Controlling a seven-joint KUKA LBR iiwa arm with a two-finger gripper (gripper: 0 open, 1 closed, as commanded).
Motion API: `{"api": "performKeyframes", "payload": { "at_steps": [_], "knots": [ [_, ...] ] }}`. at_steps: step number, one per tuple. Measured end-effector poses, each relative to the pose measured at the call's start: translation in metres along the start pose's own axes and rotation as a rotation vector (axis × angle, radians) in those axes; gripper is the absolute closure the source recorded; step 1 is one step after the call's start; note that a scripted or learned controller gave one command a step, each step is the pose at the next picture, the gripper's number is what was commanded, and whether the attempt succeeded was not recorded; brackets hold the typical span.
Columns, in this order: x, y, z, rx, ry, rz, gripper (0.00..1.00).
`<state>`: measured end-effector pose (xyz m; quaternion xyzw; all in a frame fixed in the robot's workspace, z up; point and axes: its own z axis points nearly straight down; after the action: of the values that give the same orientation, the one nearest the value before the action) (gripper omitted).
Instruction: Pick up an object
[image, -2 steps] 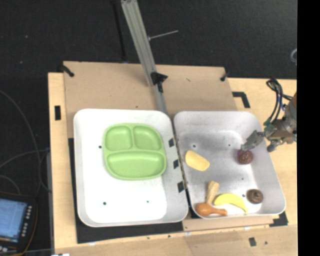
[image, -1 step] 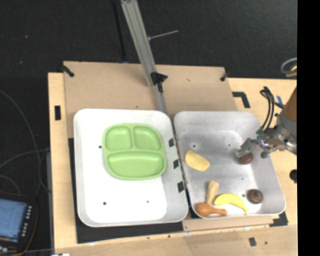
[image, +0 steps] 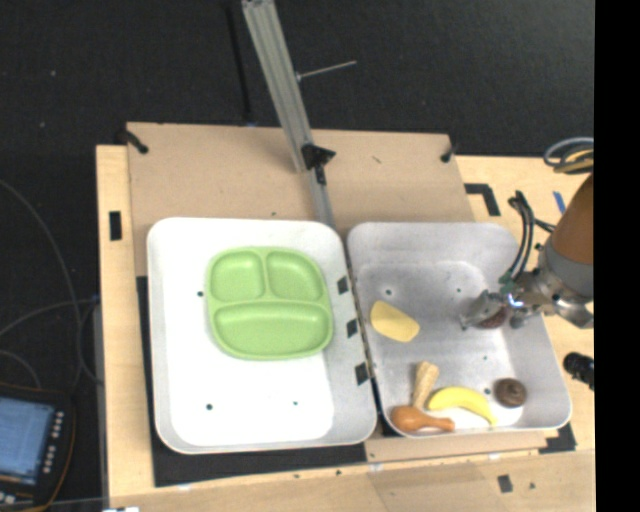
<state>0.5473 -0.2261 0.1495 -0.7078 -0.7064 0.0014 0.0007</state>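
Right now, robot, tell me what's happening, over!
Gripper low in the right bin, fingers unclear. Cheese wedge, banana, donut lie loose. Nothing blocking.

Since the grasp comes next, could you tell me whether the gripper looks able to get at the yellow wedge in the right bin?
Probably yes: the yellow wedge lies alone on bare bin floor, with nothing between it and the gripper.

We see a pale green divided plate in the white left bin. The right bin (greyer, scuffed) shows a yellow wedge, yellow banana, orange-brown drumstick and dark brown doughnut. The counter is tan.
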Motion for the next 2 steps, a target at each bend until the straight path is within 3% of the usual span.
{"api": "performKeyframes", "payload": {
  "at_steps": [1,2],
  "knots": [
    [-0.001,0.002,-0.014,-0.008,-0.002,0.003,1.0],
    [0.008,0.003,-0.068,-0.011,-0.002,-0.006,1.0]
  ]
}}
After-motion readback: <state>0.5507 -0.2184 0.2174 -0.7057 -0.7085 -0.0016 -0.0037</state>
